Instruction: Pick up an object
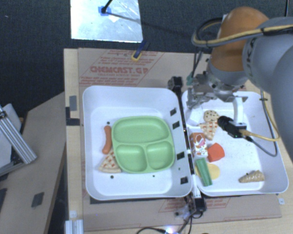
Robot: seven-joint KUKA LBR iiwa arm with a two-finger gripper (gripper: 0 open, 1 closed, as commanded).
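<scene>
Camera view: 1 arm reaches in from the right, and its gripper [201, 100] hangs over the far left corner of the right bin [271, 167]. I cannot tell how the gripper is set; the wrist hides it.

The nearest candidate, a round cookie [211, 115], lies just nearward and slightly right of the gripper, clear of it. A waffle piece [209, 128] sits just beyond that. My judgement: a short nearward shift, then a descent.

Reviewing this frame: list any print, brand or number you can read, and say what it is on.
"CHEMCAST GP" in red, on the brown protective sheet behind the left bin.
Smaller red print beneath it: too blurred to read.
Red print on the sheet's front edge, below the bins: too small to read.
</scene>
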